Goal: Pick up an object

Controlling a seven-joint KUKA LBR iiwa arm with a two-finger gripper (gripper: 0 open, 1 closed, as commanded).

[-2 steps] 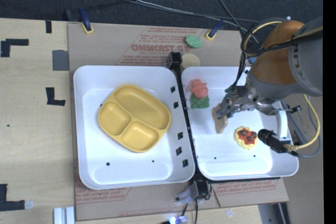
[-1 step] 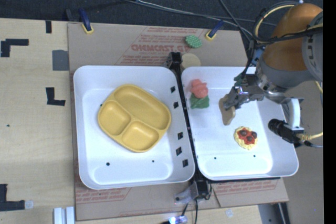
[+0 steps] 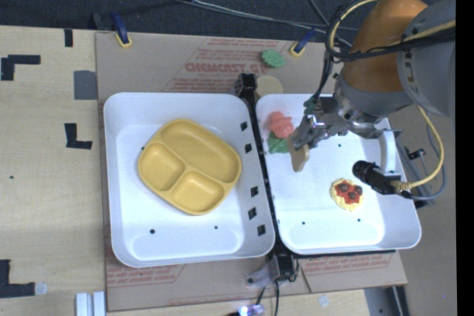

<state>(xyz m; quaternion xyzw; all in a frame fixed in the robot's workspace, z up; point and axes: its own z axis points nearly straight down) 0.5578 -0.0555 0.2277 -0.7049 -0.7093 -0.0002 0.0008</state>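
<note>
Right white plastic bin (image 3: 370, 237): three items. Pink-and-green toy vegetable, radish-like (image 3: 279, 131), at the bin's upper-left corner, hard against the centre divider; long axis near vertical in view, pink end up, green leaf end down. Small tan block-like piece (image 3: 300, 158) just below-right of it, long axis near vertical, slightly tilted. Round yellow toy with red topping and dark spots, pizza-like (image 3: 348, 193), flat on the bin floor, well apart toward lower right; no clear long axis.

Hand (image 3: 305, 135) low over the upper-left part of the right bin, just right of the radish, right above the tan piece. Fingers dark and bunched together; can't tell how far open, nor whether the tan piece sits between them.

Left white bin (image 3: 118, 159): yellow three-compartment plastic tray (image 3: 189, 166), rotated diagonally.

Cardboard sheet (image 3: 148, 63) under both bins on the worktop; red print partly readable, "CHEMCAST" near the top edge. Green dotted round disc (image 3: 272, 57) on the cardboard above the right bin.
</note>
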